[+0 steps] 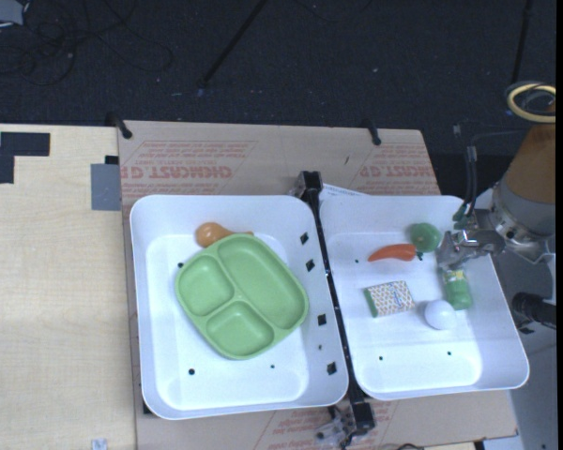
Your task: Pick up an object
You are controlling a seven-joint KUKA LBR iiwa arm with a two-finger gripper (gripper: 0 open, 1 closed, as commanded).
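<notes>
Table: pale wood at the left of the frame, with cardboard under two white bins.

Left bin: you have a green divided plate at its middle and an orange ball touching the plate's upper left edge.

Right bin: five small items at its upper right.
- Patterned packet, lying flat, centre of the bin.
- Green block, long axis running up and down the frame, directly below the pincer; judged your nearest target.
- Orange pepper, long axis left to right, left of the pincer.
- Green ball, beside the pepper's right end.
- White ball, just below the block.

Pincer: at the bin's right edge; you cannot tell whether it is apart or together.
</notes>
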